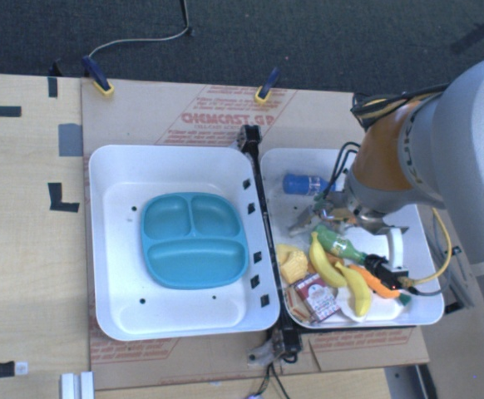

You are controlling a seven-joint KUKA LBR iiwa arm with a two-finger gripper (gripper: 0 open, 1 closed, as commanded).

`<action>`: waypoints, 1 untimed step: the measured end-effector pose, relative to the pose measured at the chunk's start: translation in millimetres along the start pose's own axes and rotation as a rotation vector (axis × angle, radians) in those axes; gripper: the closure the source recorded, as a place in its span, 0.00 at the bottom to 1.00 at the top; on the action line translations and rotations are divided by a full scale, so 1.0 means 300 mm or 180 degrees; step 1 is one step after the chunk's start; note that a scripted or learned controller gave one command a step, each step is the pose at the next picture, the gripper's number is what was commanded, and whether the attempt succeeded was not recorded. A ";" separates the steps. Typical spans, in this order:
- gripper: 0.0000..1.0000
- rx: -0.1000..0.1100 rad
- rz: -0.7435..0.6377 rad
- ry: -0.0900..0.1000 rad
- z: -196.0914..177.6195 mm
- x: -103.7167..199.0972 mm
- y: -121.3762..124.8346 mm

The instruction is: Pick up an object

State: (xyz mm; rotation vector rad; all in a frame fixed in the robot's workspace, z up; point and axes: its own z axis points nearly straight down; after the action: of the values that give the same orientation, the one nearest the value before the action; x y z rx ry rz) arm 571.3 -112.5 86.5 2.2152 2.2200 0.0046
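**Arm reaches into the crowded right bin**

At the near edge of the right bin lies a red and white packet, with a yellow sponge-like piece just behind it to the left. Beside them two bananas lie slantwise, touching each other, and an orange carrot-like toy sits just right of them with something black on top of it. A green bottle-shaped toy lies above the bananas.

The jaws come down in the middle of this bin, near the green toy and a grey metal piece. They are too dark and too crowded by wrist and cables to read: whether released or clenched cannot be told, and nothing can be seen between them. Farther back, a blue can lies on its side near the bin's rear left corner.

The left bin holds a blue divided plate, flat, roughly centred.

Both bins rest on a cardboard sheet printed in red, laid on the pale wooden surface, which carries black tape marks. Two blue and yellow clamps pin the cardboard's far edge. Beyond lies dark carpet with a thin cable across it. The grey arm with its orange band enters from the right.
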 end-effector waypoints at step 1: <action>0.00 -0.0007 0.0005 -0.0006 -0.002 0.011 -0.090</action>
State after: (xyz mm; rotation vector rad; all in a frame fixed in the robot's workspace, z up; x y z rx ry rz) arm 544.3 -109.3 87.0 2.2150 2.2161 0.0047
